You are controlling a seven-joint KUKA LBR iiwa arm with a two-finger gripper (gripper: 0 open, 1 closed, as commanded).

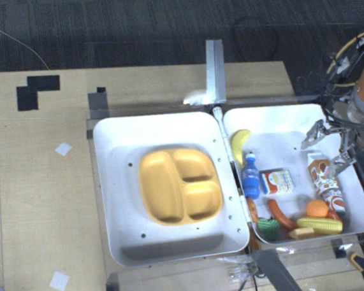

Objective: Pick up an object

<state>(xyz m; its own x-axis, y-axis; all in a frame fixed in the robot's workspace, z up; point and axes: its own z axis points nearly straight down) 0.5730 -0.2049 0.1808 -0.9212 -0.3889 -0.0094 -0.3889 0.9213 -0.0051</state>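
My gripper (pixel 328 147) hangs at the right bin's (pixel 276 121) far right edge, fingers spread and pinching nothing, seemingly just above the printed snack packet (pixel 325 185), beside the orange (pixel 317 208) and corn (pixel 320 225).

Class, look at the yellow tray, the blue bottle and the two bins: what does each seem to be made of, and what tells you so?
Yellow tray: probably moulded plastic, smooth with a soft sheen, rounded compartments.
Blue bottle: likely plastic, glossy, with a white cap.
Left bin and right bin: seemingly white plastic, though painted metal is possible; semi-matte, rounded corners, small dark dots on the floors.
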